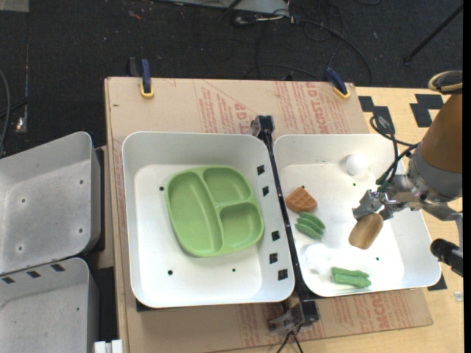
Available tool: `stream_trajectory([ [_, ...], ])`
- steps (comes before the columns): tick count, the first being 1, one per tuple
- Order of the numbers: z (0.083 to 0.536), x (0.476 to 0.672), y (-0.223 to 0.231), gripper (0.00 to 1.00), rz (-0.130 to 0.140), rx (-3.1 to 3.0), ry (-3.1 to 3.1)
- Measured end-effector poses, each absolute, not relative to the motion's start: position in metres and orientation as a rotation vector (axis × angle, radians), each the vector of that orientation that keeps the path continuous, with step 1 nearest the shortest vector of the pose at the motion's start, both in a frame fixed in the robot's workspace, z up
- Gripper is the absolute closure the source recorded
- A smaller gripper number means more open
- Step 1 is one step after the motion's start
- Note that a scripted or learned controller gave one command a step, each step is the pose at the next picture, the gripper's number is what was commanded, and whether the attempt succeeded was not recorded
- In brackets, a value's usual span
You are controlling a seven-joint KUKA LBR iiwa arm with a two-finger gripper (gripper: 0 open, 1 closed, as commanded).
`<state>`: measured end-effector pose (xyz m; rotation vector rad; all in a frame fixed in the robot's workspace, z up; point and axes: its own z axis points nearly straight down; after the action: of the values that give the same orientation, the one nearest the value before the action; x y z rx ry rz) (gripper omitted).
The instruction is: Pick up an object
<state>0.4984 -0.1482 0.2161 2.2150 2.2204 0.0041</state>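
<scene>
My gripper (370,212) hangs over the right part of the right bin (412,271), reaching in from the right. Its fingers are closed on the upper end of a tan, bread-like roll (365,232), which slants down and to the left beneath them. Other loose objects lie in the same bin. An orange-brown wedge (301,199) and a green pod (310,225) are near the left wall. A white ball (355,165) sits at the back, a second green pod (349,276) at the front, and a pale white piece (318,257) beside it.
The left bin (147,271) holds a green divided plate (215,210). A black divider (280,212) runs between the two bins. Cables trail off the arm's wrist (434,175) over the right bin's back right corner. Grey trays (44,197) lie left of the bench.
</scene>
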Motion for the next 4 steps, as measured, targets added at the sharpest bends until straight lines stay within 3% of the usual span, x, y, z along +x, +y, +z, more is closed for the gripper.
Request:
stream_trajectory([
  [1,0.269,0.500,-0.148,1.00,0.005,2.214,2.221],
  [4,0.241,0.544,0.001,1.00,-0.001,2.214,2.231],
])
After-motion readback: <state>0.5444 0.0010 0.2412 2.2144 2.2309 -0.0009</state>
